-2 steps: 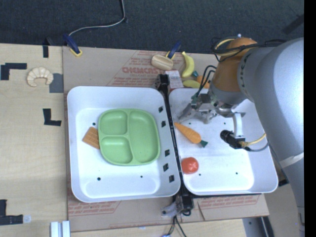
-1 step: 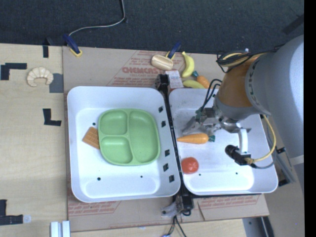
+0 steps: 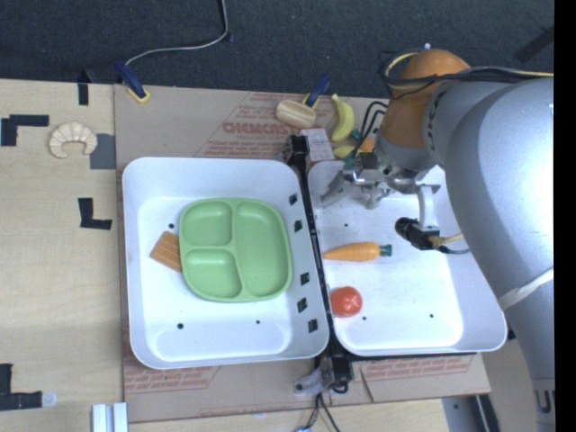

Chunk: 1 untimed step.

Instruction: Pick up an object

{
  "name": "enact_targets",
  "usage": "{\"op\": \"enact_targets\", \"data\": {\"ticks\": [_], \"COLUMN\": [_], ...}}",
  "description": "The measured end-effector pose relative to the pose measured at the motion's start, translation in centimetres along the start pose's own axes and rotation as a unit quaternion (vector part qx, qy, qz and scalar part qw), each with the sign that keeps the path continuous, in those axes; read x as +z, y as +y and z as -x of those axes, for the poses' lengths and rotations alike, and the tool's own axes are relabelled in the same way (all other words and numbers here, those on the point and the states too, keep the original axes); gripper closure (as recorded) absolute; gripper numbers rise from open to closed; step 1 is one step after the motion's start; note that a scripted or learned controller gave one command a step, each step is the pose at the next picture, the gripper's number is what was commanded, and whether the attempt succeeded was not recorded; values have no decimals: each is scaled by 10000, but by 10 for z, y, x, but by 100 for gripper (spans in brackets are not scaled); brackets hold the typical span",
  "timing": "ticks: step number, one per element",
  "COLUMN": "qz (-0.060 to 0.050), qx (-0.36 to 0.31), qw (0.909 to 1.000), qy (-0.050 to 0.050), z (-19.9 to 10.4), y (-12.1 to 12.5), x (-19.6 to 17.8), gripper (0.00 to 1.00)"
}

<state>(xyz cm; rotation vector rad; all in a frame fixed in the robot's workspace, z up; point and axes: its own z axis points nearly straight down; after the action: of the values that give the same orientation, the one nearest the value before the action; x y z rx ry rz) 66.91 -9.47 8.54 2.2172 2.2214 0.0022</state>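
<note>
Your claw (image 3: 360, 185) hangs low over the far end of the right bin (image 3: 468, 331), near the divider between the two bins. Whether it is released or clenched you cannot tell from this slant, and nothing shows held in it. The nearest thing to take is the carrot (image 3: 353, 252), lying flat on the bin floor just toward the near side of the claw, apart from it, its green tip pointing right. Line up across its thin width, not along its length, and come straight down over its middle. The tomato (image 3: 346, 301) sits further toward the near edge, close to the divider wall; it is round and likely to roll, so the carrot seems the safer pick.
</note>
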Motion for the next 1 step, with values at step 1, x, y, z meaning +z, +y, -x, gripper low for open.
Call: {"op": "enact_targets", "data": {"ticks": [1], "qz": [-4], "qx": [8], "qw": [10000], "qy": [-3], "z": [7], "y": [-58], "x": [-1], "gripper": [0]}}
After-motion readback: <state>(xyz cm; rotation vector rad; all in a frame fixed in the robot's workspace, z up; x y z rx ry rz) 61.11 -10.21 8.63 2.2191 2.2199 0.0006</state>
